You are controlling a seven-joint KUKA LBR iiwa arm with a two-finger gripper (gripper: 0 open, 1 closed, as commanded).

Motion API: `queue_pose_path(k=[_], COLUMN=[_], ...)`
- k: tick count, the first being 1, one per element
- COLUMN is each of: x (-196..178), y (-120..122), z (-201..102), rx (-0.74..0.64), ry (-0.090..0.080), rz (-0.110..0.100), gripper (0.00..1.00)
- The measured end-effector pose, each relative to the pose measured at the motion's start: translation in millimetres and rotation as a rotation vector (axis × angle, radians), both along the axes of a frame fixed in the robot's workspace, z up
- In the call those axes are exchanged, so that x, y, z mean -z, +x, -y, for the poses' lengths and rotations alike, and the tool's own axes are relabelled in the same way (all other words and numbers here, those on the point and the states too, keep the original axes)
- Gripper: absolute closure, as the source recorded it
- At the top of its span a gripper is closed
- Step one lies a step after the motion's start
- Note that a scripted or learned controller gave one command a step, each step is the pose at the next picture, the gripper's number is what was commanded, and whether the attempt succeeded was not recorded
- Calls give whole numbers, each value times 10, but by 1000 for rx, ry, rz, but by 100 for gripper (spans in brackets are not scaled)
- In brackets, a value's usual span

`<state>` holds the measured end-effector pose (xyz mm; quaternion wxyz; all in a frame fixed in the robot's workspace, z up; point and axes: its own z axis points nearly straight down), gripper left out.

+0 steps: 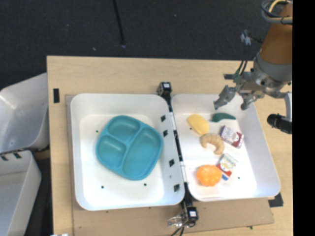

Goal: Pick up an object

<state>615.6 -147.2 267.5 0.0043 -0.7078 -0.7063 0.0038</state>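
Upper right of frame: the gripper (233, 99) hovers with fingers spread and nothing between them above the green object (224, 116); no pick is made yet.

The picture is evenly lit and rather bright over the desk (113, 73), and the light seems to come from above. The two white bins (123, 191) are very pale, almost washed out, so their rims lose some detail. Shadows are soft and short: the blue plate (129, 146) throws only a thin dark edge below it, and the small things in the right bin (256, 181) have weak shadows. The floor (147, 18) at the top stays dark. The whole frame is a little soft and grainy, and the claw (235, 98) looks slightly blurred.
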Motion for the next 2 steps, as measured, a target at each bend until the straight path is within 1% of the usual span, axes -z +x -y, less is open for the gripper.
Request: queue_pose_path(k=[1,2], x=[-76,549], y=[20,-8], z=[-4,18], rx=[-2,-2], ry=[-1,-2], rz=[13,8], gripper=[0,0])
